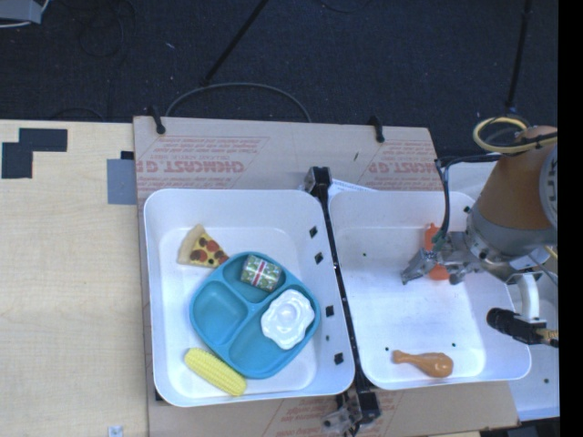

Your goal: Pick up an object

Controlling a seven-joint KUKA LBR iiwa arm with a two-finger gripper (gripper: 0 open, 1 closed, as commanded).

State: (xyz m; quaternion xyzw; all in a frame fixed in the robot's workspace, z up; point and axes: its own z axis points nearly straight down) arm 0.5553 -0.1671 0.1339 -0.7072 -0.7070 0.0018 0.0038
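So the grey two-finger gripper (pixel 428 267) hangs low in the right white bin (pixel 383 371) near its far right corner, fingers spread, nothing held; next it needs to reach the tan plastic drumstick (pixel 424 363) by the near edge

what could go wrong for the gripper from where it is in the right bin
1. The two-finger gripper sits near a small orange object; how that piece lies against it is unclear, so a grasp could miss.
2. The tan toy chicken drumstick lies well away near the front wall of the right white bin, needing a long move.
3. The drumstick's rounded shape may roll or slip.
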